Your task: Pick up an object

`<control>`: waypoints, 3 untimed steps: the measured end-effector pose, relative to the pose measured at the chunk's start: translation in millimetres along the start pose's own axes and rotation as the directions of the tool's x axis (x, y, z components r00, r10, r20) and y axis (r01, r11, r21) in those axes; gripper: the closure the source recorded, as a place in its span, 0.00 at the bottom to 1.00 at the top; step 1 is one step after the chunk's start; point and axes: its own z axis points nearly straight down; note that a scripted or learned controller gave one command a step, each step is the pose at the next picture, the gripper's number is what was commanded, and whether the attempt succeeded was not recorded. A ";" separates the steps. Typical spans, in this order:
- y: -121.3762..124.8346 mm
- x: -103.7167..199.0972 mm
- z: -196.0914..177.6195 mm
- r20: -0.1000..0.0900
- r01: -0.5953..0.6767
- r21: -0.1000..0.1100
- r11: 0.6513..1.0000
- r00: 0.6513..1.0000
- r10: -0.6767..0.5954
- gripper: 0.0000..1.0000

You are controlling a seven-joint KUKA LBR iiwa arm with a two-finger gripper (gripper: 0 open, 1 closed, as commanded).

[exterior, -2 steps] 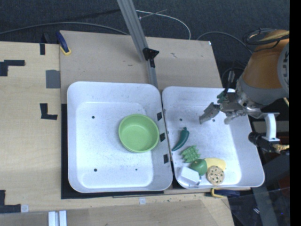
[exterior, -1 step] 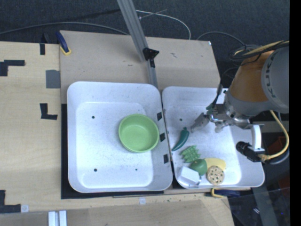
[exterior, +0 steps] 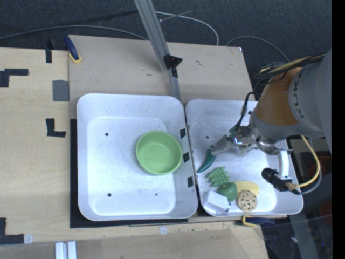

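My gripper is low over the right bin, reaching in from the right and pointing left. Just below and left of its tip lies a dark green chili-shaped toy near the bin's left wall. I cannot tell whether the gripper touches the chili. Toward the bin's front sit a green leafy toy, a round green piece, a yellow holed cheese wedge and a white block.
The left bin holds a light green bowl near its right side. A grey pole slants down to the gap between the bins at the back. Bare floor shows in the right bin's back part.
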 end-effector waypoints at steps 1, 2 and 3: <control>2.0 0.2 -12.4 0.003 0.001 -0.008 1.000 1.000 -0.001 1.00; 1.9 4.7 -55.2 0.004 0.001 0.000 1.000 1.000 -0.001 1.00; 6.7 0.3 -99.3 0.004 0.000 -0.001 1.000 1.000 0.000 1.00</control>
